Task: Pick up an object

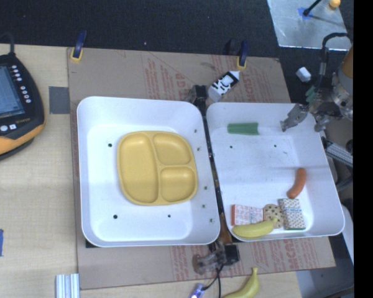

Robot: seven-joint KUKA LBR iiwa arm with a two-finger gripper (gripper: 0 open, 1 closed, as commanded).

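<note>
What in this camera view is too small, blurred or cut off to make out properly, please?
- Gripper: small and blurred at the right bin's far edge; finger state unreadable.
- Packets: printing too small to read.
- Banana below the bins: cut off by the bottom edge.

The two bins (87,166) are white. The divided tray (156,167) is pale yellow. The block (243,128) is green, the sausage (296,183) is orange-red, and the banana (253,230) is yellow. The surface (31,197) is light wood with brown cardboard (143,73) on it.

The bench (31,191) bears cardboard (174,73), two white bins (93,166), a pendant (9,104).
</note>
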